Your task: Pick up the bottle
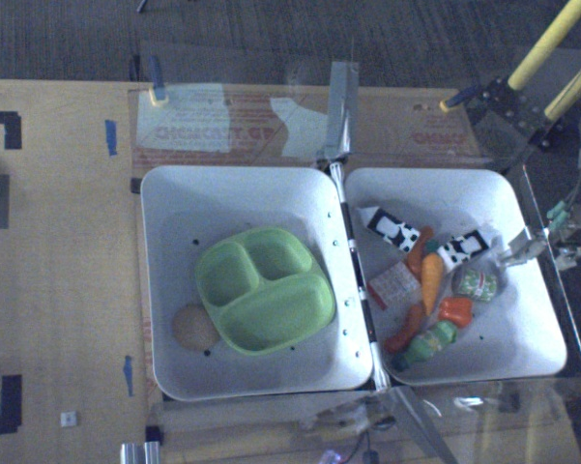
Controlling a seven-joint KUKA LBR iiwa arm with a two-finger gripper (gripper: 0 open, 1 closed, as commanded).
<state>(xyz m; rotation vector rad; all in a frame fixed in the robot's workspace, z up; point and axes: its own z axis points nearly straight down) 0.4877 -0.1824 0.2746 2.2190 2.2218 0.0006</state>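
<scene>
The right bin (pixel 532 341) holds a heap of small items. A clear, rounded bottle-like piece with a green label (pixel 479 283) lies near the bin's middle right. A small green bottle-shaped item (pixel 428 343) lies at the front of the heap. Two black-and-white cow-patterned pieces (pixel 392 228) (pixel 463 247) lie toward the back. I cannot tell for sure which of these is the bottle. My gripper (pixel 524 249) pokes in low over the bin's right rim, just right of the clear piece, with nothing visibly held.
An orange carrot (pixel 431 271), a red piece (pixel 454 310), a red pepper shape (pixel 408 329) and a pink block (pixel 394 284) crowd the same heap. The left bin (pixel 164 211) holds a green divided plate (pixel 264 288) and a tan ball (pixel 193 327).
</scene>
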